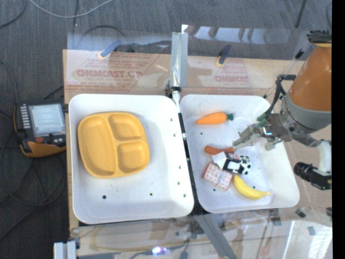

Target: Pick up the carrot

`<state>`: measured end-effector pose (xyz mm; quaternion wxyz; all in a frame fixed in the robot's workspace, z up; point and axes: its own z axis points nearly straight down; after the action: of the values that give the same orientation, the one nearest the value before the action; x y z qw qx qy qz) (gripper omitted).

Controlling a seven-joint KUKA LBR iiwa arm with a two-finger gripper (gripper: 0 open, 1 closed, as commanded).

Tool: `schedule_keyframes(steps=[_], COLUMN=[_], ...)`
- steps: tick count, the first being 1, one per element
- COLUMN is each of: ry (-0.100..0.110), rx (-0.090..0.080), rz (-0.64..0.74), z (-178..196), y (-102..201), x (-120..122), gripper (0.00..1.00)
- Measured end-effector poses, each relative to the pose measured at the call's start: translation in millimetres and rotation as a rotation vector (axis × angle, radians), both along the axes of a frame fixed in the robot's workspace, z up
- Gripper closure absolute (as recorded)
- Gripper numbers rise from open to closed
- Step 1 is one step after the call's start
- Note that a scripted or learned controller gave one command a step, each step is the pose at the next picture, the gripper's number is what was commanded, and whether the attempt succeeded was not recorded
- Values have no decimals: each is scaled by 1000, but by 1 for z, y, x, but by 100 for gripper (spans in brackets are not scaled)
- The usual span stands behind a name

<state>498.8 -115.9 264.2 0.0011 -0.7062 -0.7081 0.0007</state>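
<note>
One fixed camera looks down at a slant — both bins [81,198] within frame.

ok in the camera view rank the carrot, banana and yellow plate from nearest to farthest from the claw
From the claw, which is over the right bin:
1. Carrot, to the claw's left and toward the bin's far edge.
2. Banana, at the right bin's near edge.
3. Yellow plate, across in the left bin.

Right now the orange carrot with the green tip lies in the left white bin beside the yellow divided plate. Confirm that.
Wrong bin. The camera view shows the orange carrot with the green tip in the right white bin; the yellow divided plate sits alone in the left white bin.
</note>
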Motion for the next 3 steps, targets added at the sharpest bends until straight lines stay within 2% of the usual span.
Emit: schedule_keyframes(steps=[1, 2, 3], ry=[0, -1, 2], rx=[-1, 0, 2], rz=[50, -100, -100], z=[-50, -170, -162], y=[16, 19, 19], x=[104, 141, 141], gripper=[0, 0, 100])
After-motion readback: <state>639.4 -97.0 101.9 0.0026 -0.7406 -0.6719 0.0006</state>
